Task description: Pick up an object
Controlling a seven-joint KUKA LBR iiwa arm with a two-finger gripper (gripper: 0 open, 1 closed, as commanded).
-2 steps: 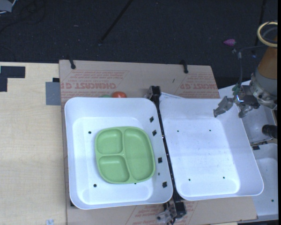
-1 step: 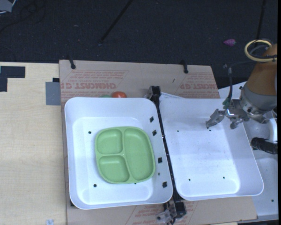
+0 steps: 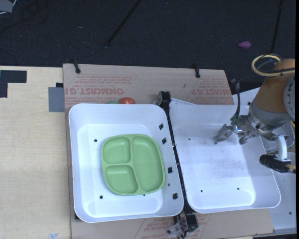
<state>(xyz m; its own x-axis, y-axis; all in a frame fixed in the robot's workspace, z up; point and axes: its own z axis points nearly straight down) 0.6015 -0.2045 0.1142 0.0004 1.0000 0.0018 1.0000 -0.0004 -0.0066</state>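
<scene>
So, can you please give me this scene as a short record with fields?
left bin: holds a green plate with three compartments
right bin: gripper is over its upper right part
gripper: fingers look spread, nothing between them
arm: comes in from the right
behind left bin: small red-orange thing
task: nothing picked yet
</scene>
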